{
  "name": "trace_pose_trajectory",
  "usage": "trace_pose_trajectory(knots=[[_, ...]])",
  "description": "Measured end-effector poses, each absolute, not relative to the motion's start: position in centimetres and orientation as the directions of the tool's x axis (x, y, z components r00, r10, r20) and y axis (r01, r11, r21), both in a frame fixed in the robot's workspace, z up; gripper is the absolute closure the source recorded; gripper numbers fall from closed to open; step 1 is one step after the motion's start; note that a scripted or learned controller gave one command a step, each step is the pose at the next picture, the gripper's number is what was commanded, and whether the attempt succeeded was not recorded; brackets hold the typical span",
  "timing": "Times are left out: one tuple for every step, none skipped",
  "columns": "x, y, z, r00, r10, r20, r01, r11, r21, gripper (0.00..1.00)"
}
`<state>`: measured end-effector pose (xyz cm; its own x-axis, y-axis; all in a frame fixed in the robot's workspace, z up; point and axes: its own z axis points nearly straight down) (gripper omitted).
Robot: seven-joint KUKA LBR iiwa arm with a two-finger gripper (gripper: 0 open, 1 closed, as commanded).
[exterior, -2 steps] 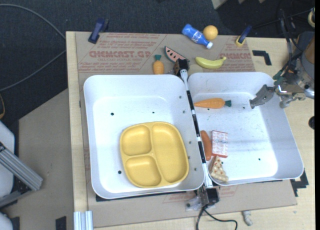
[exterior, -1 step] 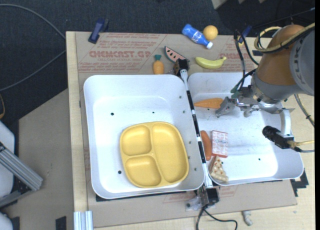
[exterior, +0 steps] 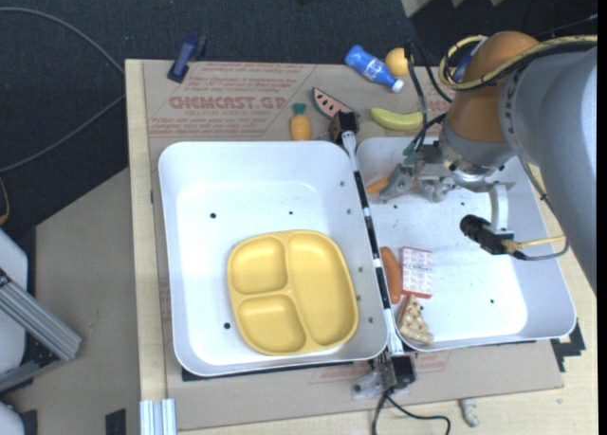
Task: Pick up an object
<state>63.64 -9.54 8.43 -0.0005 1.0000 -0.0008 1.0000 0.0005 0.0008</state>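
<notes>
My gripper (exterior: 414, 183) hangs low over the far left corner of the right bin (exterior: 493, 315). A small orange piece (exterior: 379, 184) lies just to its left, against the bin wall. Toward the front along the same wall lie an orange sausage (exterior: 390, 272), a pink packet (exterior: 417, 271) and a tan cracker-like piece (exterior: 413, 320). None of these can be seen in the gripper. The left bin (exterior: 190, 234) holds a yellow divided plate (exterior: 289, 290).
Behind the bins lie a banana (exterior: 396, 119), a blue bottle (exterior: 372, 66), a yellow fruit (exterior: 398, 63), a watermelon slice (exterior: 328, 101), a small orange toy (exterior: 301, 126) and a blue object (exterior: 186, 58). The arm's grey body (exterior: 560, 130) covers the right bin's far right.
</notes>
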Motion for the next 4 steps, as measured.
trace_pose_trajectory(knots=[[66.1,-9.8,8.1,0.000,1.000,0.001,1.000,0.000,-0.024,0.00],[66.2,-10.4,8.1,0.000,1.000,0.002,1.000,0.000,-0.020,0.00],[66.3,-12.0,8.2,0.000,1.000,0.002,1.000,0.000,-0.015,0.00],[66.3,-9.3,8.3,0.001,1.000,0.000,1.000,-0.001,-0.016,0.00]])
